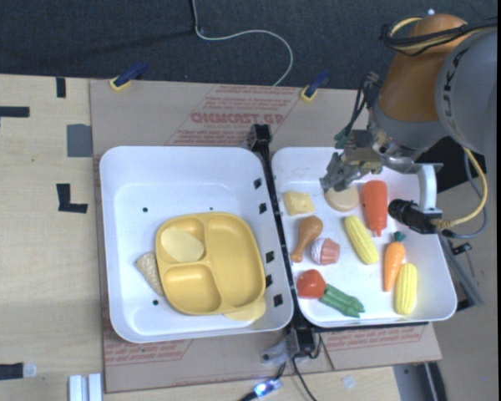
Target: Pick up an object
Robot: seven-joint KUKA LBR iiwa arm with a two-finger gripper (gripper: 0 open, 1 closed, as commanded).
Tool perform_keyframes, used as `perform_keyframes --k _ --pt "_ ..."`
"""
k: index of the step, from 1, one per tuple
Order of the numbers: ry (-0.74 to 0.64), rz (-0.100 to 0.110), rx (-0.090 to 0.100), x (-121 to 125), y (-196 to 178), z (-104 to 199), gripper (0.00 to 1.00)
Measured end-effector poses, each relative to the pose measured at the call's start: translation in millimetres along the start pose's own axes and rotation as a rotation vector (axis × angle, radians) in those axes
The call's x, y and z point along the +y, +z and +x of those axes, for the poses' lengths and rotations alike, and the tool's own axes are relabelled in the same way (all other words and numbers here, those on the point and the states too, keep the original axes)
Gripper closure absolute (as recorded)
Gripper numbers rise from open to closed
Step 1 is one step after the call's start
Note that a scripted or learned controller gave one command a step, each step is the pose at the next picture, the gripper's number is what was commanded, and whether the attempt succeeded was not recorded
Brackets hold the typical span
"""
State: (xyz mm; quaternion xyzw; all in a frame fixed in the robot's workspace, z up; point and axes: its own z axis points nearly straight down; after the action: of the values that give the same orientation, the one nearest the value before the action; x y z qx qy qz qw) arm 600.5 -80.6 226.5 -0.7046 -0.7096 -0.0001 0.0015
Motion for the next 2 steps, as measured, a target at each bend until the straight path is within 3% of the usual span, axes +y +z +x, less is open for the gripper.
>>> perform_keyframes --k 2 --pt "0.005 0.001 -0.002 10.1 11.6 28.0 1.00"
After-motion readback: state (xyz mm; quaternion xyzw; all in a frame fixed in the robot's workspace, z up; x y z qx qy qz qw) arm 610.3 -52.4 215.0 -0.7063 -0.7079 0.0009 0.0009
